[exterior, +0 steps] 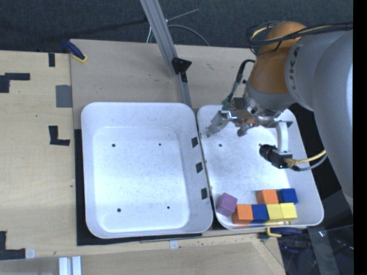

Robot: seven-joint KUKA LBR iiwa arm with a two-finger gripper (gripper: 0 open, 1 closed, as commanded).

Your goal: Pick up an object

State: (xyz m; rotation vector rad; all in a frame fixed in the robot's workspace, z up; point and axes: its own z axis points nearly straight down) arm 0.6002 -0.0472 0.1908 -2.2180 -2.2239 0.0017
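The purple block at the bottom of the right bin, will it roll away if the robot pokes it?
Probably not. The purple block looks like a cube with flat faces, so it should slide, not roll. It sits beside the orange block, so a push that way might nudge both. It looks stiff, likely light.

The desk [132, 73] is pale wood, seen at a slant. Two shallow white bins sit on it side by side, rims touching: the left bin [92, 153] rests on a black mat [79, 211] whose edge shows along the bin's left and front sides, and the right bin [304, 211] lies just beside it. Black tape marks [56, 135] and a grey patch [63, 95] lie on the desk's left part. A blue-and-yellow object [75, 51] lies near the far left corner. A grey metal post [161, 27] rises from the desk behind the bins.
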